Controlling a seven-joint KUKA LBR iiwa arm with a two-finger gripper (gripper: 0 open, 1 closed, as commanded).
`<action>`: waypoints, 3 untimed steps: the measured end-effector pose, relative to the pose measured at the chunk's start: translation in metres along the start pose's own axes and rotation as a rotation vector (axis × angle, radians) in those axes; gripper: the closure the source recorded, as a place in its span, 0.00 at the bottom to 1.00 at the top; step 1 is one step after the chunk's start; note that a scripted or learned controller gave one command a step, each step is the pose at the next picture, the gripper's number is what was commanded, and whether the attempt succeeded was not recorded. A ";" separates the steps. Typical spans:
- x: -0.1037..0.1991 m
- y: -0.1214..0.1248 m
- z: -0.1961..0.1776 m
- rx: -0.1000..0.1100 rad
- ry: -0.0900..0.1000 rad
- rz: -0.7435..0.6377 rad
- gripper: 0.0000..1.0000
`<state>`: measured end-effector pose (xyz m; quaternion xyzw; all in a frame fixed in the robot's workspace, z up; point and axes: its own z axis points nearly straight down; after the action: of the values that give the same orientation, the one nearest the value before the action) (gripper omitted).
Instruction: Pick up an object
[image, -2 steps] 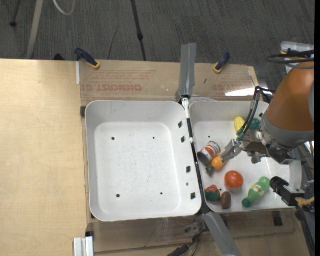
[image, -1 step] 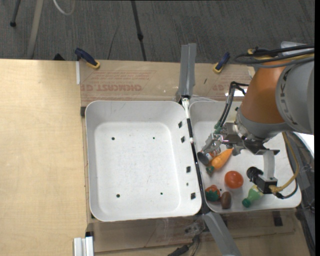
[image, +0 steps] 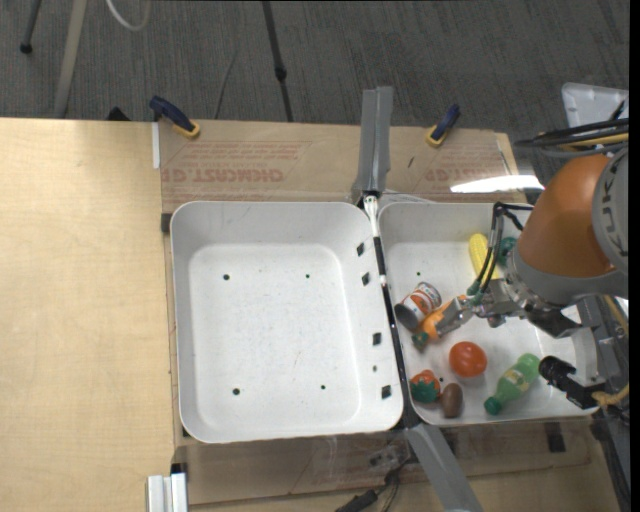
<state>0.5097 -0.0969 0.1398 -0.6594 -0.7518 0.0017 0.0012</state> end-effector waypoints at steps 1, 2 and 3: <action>0.002 -0.026 0.049 -0.001 0.001 -0.150 0.00; 0.000 -0.032 0.049 -0.003 0.000 -0.429 0.00; -0.013 0.066 0.048 -0.003 -0.001 -0.479 0.00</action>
<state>0.5771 -0.1012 0.0914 -0.4622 -0.8868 0.0004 0.0003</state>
